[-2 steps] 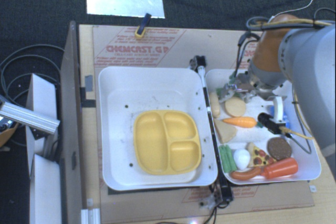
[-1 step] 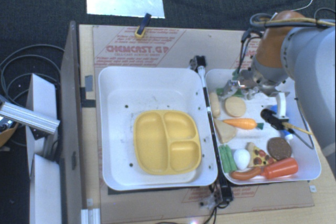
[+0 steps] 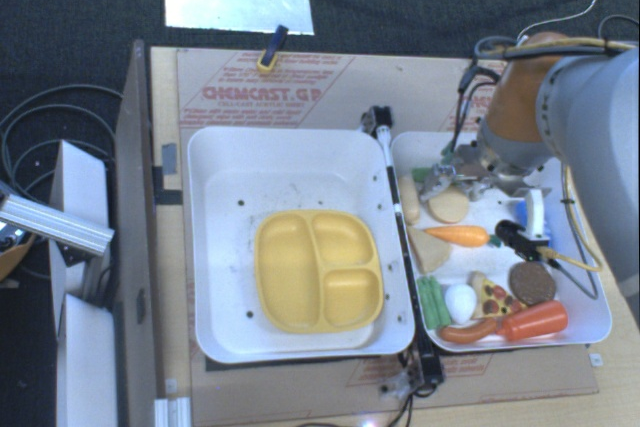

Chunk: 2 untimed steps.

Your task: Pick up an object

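Hangs low over the back of the right bin (image 3: 598,315), gripper (image 3: 452,177) with jaws' state impossible to tell, just above a pale toy cookie (image 3: 449,207): probably light, stiff, smooth plastic, best pinched across its narrow width.

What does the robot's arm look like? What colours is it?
The arm is fat, round and smooth grey, with an orange band above the wrist. Thin cables loop over its top. Its end effector is a small grey metal piece with dark bits.
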Each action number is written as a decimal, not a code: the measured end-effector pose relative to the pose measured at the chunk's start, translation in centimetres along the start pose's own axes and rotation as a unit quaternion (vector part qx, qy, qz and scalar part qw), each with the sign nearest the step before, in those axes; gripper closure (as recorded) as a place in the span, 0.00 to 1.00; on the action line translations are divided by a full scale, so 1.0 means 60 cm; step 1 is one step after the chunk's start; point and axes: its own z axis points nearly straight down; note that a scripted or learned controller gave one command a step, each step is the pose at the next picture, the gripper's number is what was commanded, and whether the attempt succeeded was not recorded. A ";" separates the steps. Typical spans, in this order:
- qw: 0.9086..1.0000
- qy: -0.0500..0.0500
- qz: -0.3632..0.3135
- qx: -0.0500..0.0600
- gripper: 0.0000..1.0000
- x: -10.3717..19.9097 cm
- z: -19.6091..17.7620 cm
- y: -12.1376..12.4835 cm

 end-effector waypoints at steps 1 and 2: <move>1.000 0.000 -0.002 -0.002 0.00 0.011 -0.001 0.010; 1.000 -0.001 -0.003 -0.003 1.00 0.010 -0.020 0.012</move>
